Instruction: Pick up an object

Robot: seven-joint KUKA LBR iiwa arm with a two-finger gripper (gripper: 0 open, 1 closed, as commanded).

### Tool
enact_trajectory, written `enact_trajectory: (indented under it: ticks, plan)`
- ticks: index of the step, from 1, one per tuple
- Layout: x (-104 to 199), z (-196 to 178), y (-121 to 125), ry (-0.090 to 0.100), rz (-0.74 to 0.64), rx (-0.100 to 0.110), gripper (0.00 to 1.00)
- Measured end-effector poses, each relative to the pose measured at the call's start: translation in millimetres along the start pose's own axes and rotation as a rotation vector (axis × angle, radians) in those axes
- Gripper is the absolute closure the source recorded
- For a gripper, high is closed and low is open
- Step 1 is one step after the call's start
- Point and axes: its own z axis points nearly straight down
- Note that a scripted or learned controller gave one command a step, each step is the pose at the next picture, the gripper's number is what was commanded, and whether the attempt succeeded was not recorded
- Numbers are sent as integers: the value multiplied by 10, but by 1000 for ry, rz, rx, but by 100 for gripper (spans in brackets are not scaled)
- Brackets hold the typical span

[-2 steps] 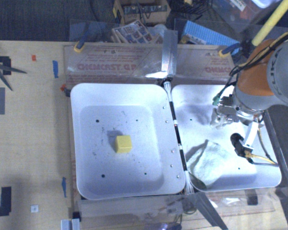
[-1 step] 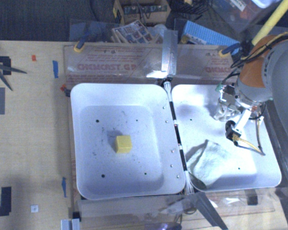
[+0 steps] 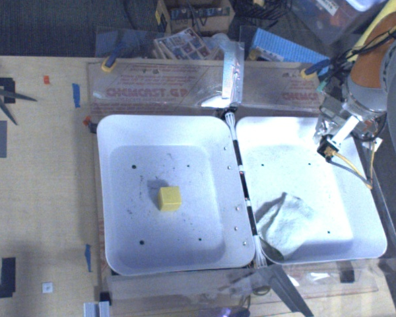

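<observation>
We see the arm [image 3: 373,68] reaching in from the right of the view, its grey body and orange band high over the far right corner of the right-hand bin [image 3: 287,123]. The wrist slants down and inward, which puts the gripper [image 3: 332,129] above that bin's far right part, close to the back wall and raised off the floor. From this angle we cannot tell whether the gripper is open or closed, or whether it has hold of anything. The two shallow white bins sit side by side on the wooden bench [image 3: 39,177], and their inner walls touch along the middle. In the left-hand bin [image 3: 112,137] we find a small yellow cube [image 3: 170,198], which lies alone on the floor a little left of centre, clear of every wall and well apart from the gripper. In the right-hand bin a crumpled pale cloth [image 3: 285,222] lies in the near left part, bunched against the wall shared with the other bin, also well apart from the gripper.
</observation>
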Motion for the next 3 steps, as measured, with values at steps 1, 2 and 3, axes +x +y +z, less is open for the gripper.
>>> enact_trajectory:
  ticks: [1, 2, 3]
  plan:
    - [103, 120, 131, 0, 472, 1, 100]
    - [-11, -52, -499, -2, 742, 5, 100]
    - [-276, 187, 147, -1, 733, 3, 100]
